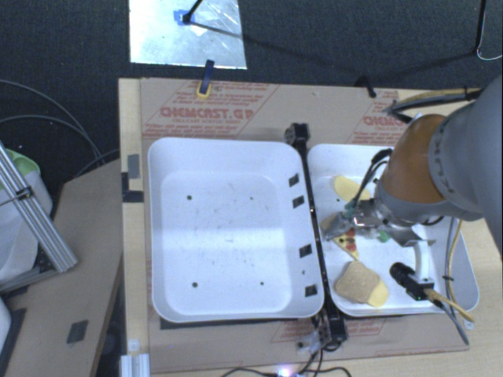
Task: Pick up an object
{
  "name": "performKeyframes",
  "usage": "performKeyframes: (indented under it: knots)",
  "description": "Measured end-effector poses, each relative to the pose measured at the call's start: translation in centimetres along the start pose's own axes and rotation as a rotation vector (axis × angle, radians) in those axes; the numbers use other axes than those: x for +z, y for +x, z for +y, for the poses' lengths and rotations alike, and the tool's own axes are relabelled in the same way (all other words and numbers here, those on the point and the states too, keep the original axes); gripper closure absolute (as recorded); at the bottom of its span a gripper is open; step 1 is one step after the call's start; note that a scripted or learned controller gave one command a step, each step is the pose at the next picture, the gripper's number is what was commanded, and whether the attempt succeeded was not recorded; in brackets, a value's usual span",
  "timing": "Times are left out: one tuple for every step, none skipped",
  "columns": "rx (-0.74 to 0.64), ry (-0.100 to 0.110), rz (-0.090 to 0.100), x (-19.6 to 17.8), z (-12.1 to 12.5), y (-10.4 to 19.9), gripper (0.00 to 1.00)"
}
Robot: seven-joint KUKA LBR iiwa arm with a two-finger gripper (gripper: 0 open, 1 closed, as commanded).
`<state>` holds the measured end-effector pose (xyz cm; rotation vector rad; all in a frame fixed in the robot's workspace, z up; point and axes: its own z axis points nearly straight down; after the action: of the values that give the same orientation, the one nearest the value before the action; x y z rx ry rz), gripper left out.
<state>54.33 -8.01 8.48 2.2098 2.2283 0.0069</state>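
White plastic walls my pincer (339, 226) in low at the right bin (468, 283), its grip state impossible to tell, as I should settle squarely before closing on the pizza slice (348, 247) just beneath it.

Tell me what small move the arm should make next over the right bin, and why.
Probably a short straight descent. The end effector hangs low in the shallow white right bin, beside a small red and yellow wedge-shaped piece at the bin's left side. A tan bread-like chunk lies further toward the front and a pale yellow round piece toward the back, so the wedge looks the nearest target.
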Motion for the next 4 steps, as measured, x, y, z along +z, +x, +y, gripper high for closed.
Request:
performKeyframes:
  knots:
    - [0.004, 0.000, -0.001, -1.1, -0.1, -0.3, 1.00]
    - [-0.006, -0.001, 0.004, -10.5, -3.7, 10.3, 1.00]
    - [-0.006, -0.017, 0.004, -23.6, 5.6, 17.8, 1.00]
    - [-0.002, 0.004, 0.002, -22.5, 3.3, 23.3, 1.00]
